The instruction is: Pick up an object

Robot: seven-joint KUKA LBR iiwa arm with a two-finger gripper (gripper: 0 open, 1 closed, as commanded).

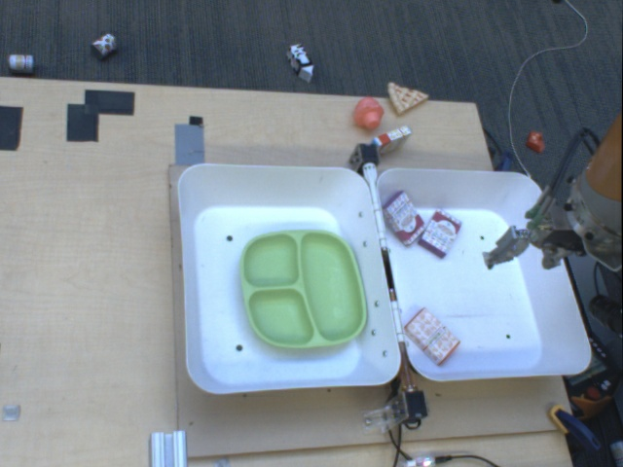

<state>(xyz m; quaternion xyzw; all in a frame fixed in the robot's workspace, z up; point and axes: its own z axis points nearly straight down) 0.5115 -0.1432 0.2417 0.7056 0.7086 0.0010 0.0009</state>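
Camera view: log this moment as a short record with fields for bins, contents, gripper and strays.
left bin: holds a green tray with three compartments
right bin: holds three red packets, two near the top left, one at the bottom left
gripper: over the right bin's right side, apart from the packets
bench behind bins: red ball, pizza slice toy
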